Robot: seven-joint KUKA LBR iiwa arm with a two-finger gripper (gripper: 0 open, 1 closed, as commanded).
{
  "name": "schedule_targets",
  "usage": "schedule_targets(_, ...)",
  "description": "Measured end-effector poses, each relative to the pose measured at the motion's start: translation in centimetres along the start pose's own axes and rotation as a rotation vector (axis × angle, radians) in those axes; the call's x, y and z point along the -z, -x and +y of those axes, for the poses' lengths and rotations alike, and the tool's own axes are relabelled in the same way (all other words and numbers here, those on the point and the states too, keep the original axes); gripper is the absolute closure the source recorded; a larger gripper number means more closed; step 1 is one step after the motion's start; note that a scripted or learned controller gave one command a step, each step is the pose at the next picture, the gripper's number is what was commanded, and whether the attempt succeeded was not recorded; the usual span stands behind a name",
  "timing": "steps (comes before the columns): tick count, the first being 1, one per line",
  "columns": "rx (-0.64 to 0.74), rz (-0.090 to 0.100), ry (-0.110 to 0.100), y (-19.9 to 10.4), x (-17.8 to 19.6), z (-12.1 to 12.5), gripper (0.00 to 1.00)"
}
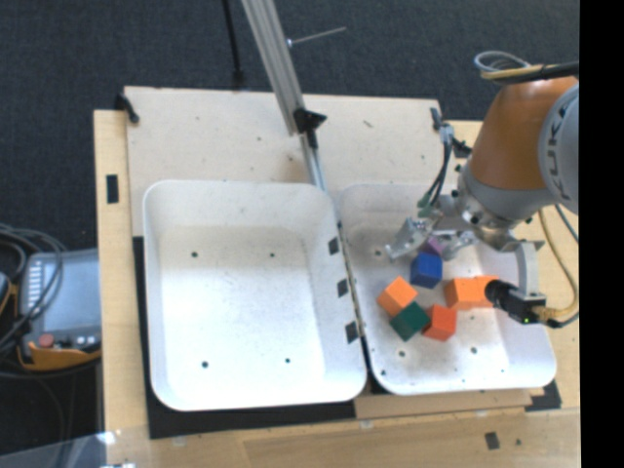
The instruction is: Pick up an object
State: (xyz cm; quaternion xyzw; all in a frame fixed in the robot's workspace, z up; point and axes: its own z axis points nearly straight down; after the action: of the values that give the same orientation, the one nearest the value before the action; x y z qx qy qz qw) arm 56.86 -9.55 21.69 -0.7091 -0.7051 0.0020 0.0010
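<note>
My gripper (425, 245) hangs low over the right bin (507, 364), just above the blue cube (426, 268); whether it grips anything, I cannot tell. Orange cubes (397, 294) and the green cube (410, 320) lie nearby. No pick confirmed.

The pale wooden surface (112, 291) is sitting on dark carpeted floor (88, 37), and a lighter, speckled board (214, 135) is lying across its far part. Two shallow white plastic bins are resting side by side on it. The left white bin (161, 378) is taking up the larger share, its floor dotted with a few small dark holes. The right white bin (531, 364) is touching it along a shared edge, where small black clips (343, 286) are sitting. A black mat (156, 422) is showing beneath the bins' near edges. A slanted silver aluminium rail (278, 61) is rising from the far part of the board.
</note>
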Motion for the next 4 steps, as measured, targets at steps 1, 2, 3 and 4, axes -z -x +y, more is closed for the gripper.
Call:
schedule_targets(1, -0.001, 0.0, 0.0, -0.3, -5.2, 0.9, 0.0)
schedule_targets(2, 0.002, -0.007, 0.018, 1.1, -9.6, 0.8, 0.0)
schedule_targets(3, -0.006, -0.002, 0.026, 0.9, -8.2, 1.0, 1.0)
schedule_targets(4, 0.0, 0.001, 0.009, 1.2, -3.9, 0.9, 1.0)
